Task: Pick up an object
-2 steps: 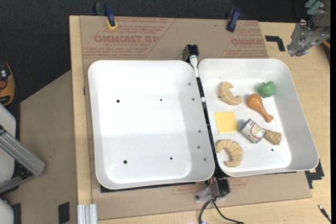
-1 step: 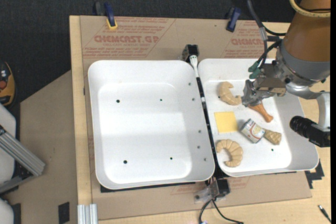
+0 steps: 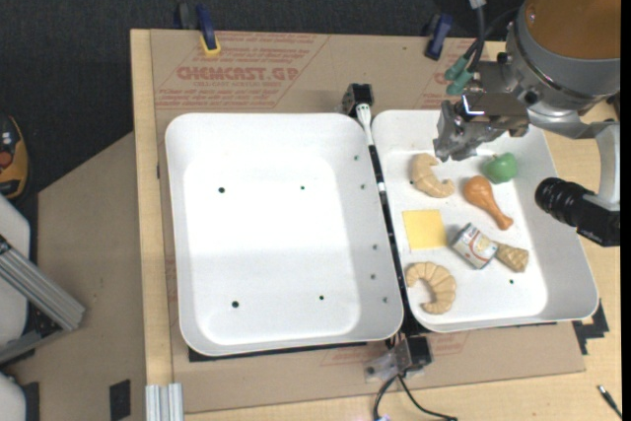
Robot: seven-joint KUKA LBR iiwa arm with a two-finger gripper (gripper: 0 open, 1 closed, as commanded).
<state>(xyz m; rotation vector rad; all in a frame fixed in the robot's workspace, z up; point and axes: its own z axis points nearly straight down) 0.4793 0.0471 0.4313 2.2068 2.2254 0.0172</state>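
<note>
The jaws (image 3: 455, 149) hang low over the far end of the right bin (image 3: 562, 306), just above a pale curled pastry (image 3: 430, 175); how they stand cannot be told. Near them lie a green ball (image 3: 502, 167), an orange drumstick (image 3: 488, 200), a flat yellow square (image 3: 424, 230), a small labelled can (image 3: 472, 245) and a ridged croissant (image 3: 433, 286). The left bin (image 3: 266, 232) offers open room. The brown sheet on the bench (image 3: 246, 69) reads "CHEMCAST GP".

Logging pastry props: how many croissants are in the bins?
2, both in the right bin: one croissant near the far end, just below the end effector; another croissant at the near end. More may hide under the arm.
</note>
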